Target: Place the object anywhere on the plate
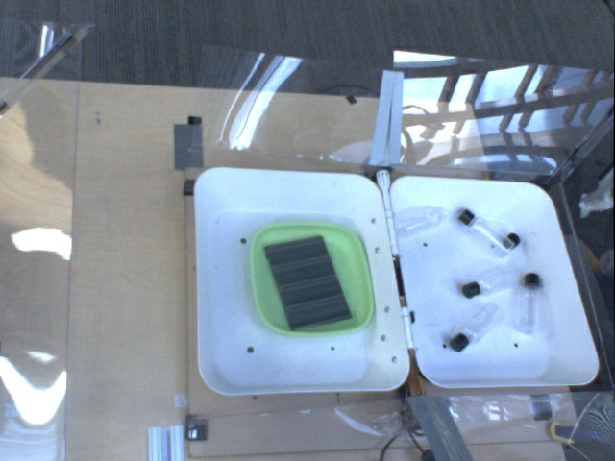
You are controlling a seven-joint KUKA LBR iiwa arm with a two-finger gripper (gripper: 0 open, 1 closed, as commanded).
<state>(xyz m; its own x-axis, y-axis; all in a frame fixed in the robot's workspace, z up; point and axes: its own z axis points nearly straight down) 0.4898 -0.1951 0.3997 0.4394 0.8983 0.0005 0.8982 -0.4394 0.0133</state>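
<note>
Vials (485,230) lie scattered across your right bin (557,353), ready for picking. Your green plate (261,301), in the left bin's (216,353) middle, carries a dark ribbed block (306,282). The claw's state can't be told.

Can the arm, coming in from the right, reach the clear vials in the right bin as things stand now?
Probably yes. The clear vials lie loose and spread apart in the right bin, uncovered. That bin is on the arm's entry side, and the green plate sits in the other bin.

Clear vials (485,230) too faint against the right bin (567,353)
</note>
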